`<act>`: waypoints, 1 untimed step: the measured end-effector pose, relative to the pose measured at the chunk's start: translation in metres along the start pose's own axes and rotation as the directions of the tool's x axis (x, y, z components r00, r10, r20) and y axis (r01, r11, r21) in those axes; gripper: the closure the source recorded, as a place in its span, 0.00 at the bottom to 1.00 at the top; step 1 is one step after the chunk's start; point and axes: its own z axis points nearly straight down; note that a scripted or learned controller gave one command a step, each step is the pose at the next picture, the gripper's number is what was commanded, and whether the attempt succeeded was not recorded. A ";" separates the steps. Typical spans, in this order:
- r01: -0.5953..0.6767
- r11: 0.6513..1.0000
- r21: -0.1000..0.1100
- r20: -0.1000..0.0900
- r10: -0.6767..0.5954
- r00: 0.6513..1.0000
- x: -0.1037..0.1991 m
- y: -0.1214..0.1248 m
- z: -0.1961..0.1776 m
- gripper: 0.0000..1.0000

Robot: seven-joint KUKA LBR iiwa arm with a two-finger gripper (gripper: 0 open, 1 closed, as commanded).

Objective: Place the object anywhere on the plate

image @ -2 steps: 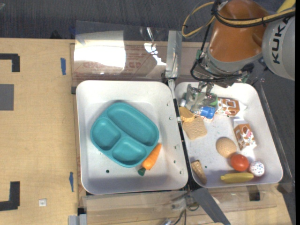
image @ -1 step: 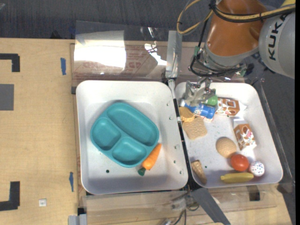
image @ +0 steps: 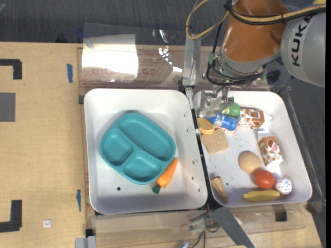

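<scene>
End effector [image: 216, 100]: I see it low over the far left corner of the right bin [image: 297, 138], under the orange band. I cannot tell from this slant whether it is parted or closed, and I see nothing that I could call held.

Nearest items: a blue packet [image: 226, 121] and a green piece [image: 232, 109] lie just beside it on its near right, touching one another. A cracker [image: 215, 141] lies a little nearer to the camera than these.

Task's thing: I judge it to be one of that cluster under the end effector, since the arm is set over it; which one I cannot say.

Plate [image: 137, 146]: the teal divided plate sits in the left bin [image: 98, 112], well to the left of the end effector and nearer the camera, across the wall between the bins.

Carrot [image: 166, 175]: it leans against the plate's near right rim, touching it, not inside any compartment, so I would not count it as placed.

Farther items: a bread roll [image: 250, 161], a tomato [image: 265, 179], a banana [image: 261, 195] and patterned packets lie well apart from the end effector, toward the near right.

Stage: I judge this a pick attempt, with the carry over to the plate not yet made.

Risk: the cluster is tight, so a neighbour may be dragged along.
</scene>
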 end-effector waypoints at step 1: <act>0.055 0.998 0.003 0.000 -0.055 0.998 0.008 -0.003 -0.048 1.00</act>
